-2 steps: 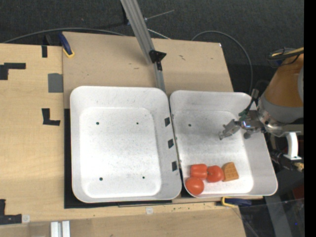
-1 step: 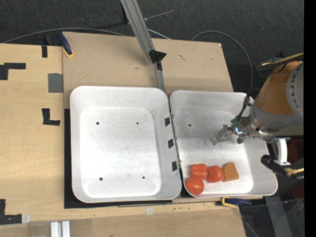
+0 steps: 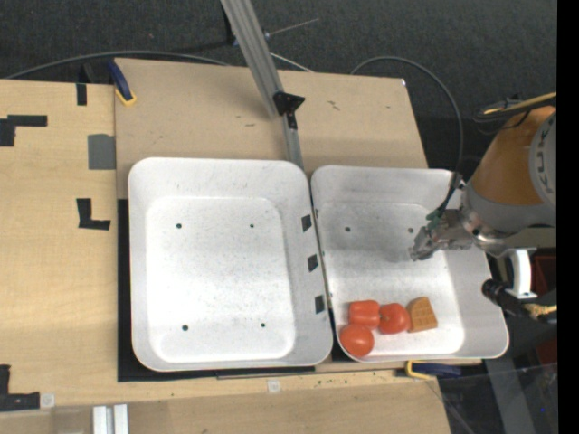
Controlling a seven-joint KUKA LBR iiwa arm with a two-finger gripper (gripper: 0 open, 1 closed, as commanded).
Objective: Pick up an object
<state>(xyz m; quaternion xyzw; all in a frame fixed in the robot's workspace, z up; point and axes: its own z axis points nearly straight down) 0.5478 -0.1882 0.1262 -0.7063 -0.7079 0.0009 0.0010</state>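
Note:
Three red rounded objects sit together at the front of the right bin (image 3: 380, 197): one (image 3: 364, 312), one (image 3: 393, 318) and one (image 3: 356, 339) against the front rim. A tan, waffle-textured block (image 3: 422, 315) lies just right of them. My gripper (image 3: 423, 245) hangs over the right part of that bin, behind the objects and apart from them. Nothing shows between its fingers.
The left bin (image 3: 217, 260) lies beside the right one. A grey metal pole (image 3: 258, 48) slants in from the top to the gap between the bins. The wooden bench (image 3: 54, 197) extends to the left, with black tape marks.

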